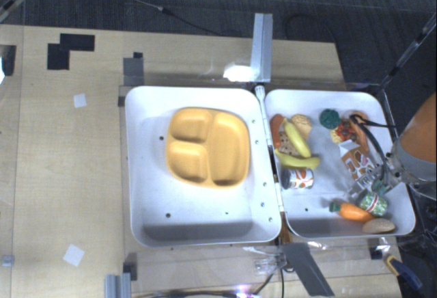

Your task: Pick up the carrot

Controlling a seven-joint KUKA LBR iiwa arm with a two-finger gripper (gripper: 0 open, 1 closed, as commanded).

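Several things crowd the carrot — my gripper, its state I cannot tell, could catch the can or potato beside it.

Two white bins side by side on a wooden bench. In the left bin, a yellow divided plate. In the right bin, a banana, a small can, a dark green round thing.
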